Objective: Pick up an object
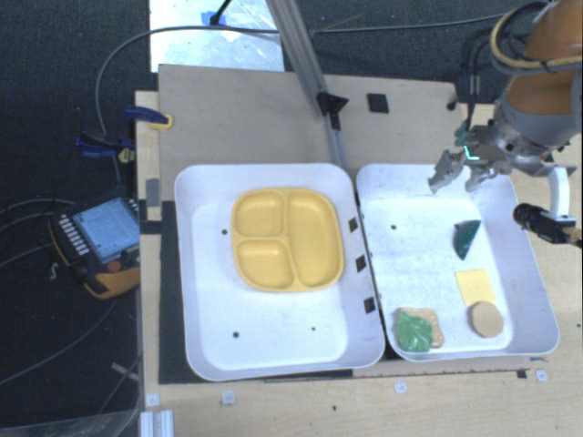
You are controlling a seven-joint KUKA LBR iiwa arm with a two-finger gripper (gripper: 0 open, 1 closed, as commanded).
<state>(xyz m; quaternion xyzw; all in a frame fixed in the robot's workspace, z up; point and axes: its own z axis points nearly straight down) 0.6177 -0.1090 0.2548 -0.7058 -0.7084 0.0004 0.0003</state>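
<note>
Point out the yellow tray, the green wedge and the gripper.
Yellow tray (287,240): camera view, centre divider.
Green wedge (467,237): camera view, its middle.
Gripper (460,178): camera view, between fingertips.

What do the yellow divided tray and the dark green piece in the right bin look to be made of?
Yellow tray: looks like moulded plastic with a smooth, slightly glossy finish, going by its uniform colour and rounded compartment ridges. Dark green piece: probably plastic or rubber toy food, matte and evenly coloured, but too small to tell for sure. Both bins look like white plastic.
</note>
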